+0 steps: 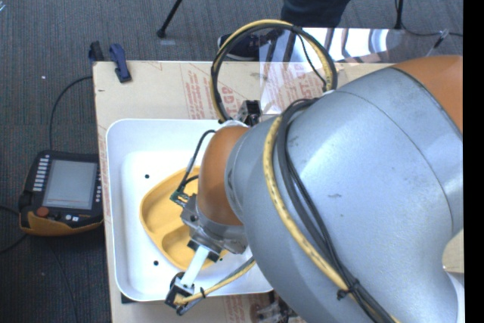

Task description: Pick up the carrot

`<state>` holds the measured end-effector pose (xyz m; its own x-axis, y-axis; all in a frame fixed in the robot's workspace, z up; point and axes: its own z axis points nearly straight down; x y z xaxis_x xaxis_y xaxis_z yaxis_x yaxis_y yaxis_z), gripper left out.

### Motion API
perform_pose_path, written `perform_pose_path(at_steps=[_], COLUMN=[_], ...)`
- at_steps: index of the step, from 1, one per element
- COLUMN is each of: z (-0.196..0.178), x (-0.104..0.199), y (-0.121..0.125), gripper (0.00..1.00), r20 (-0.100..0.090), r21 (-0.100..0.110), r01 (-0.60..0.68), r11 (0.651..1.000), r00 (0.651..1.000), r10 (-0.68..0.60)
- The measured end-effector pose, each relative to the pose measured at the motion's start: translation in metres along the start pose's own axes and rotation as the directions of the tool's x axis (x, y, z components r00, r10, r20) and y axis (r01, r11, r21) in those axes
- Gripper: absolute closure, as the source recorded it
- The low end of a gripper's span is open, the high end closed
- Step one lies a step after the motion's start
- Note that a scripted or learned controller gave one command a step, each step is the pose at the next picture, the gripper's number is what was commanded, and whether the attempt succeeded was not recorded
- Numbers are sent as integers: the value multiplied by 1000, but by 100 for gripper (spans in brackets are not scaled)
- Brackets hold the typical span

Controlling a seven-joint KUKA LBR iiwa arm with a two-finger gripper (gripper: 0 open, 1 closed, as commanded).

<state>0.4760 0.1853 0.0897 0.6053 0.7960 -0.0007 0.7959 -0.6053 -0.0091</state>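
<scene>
Arm (363, 185) hangs low over yellow dish (160, 214) in bin (125, 163), lower left, presumably seeking carrot; hand (203, 237) state: cannot tell.

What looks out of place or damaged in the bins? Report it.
Nothing stands out. A yellow dish-shaped thing lies in the white bin, with nothing spilled or broken around it. The arm covers much of that bin, so the rest cannot be judged.
</scene>
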Motion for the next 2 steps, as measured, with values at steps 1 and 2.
perform_pose_path(at_steps=[1, 2], z=[-29, -93], x=[46, -53], y=[-38, 38], gripper=[100, 100], r20=[8, 7], r21=[0, 2], r01=[-167, 165], r11=[986, 986], r00=[986, 986], r10=[167, -165])
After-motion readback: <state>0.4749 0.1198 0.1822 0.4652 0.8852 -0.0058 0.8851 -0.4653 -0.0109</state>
